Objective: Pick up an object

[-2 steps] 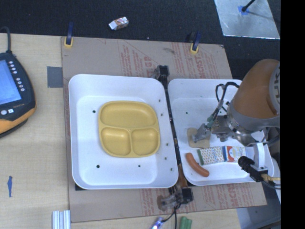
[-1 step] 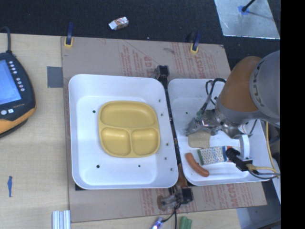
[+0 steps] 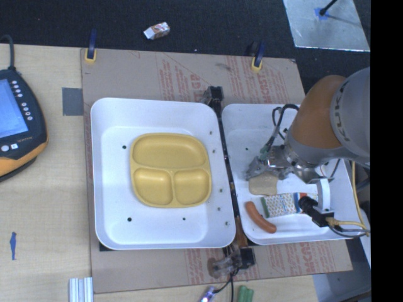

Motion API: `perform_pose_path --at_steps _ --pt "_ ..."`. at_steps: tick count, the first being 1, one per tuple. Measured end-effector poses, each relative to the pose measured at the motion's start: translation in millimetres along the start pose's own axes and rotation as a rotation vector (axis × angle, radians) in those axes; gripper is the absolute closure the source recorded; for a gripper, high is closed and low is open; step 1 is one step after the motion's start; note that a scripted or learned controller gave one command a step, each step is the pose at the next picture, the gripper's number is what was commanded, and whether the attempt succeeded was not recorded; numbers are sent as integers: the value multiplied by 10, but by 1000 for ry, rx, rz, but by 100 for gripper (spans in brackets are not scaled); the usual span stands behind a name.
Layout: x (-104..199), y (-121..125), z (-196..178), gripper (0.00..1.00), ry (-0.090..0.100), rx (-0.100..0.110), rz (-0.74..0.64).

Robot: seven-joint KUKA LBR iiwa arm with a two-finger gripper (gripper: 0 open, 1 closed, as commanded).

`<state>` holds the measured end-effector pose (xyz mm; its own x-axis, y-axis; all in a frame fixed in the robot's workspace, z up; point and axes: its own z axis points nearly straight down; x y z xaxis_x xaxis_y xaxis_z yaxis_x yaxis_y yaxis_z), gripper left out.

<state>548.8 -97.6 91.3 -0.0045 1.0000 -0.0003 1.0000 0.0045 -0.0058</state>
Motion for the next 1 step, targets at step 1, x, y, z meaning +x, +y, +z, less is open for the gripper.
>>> perform_pose_path --at_steps 1 --pt "-41 -27 0 0 1 1 0"
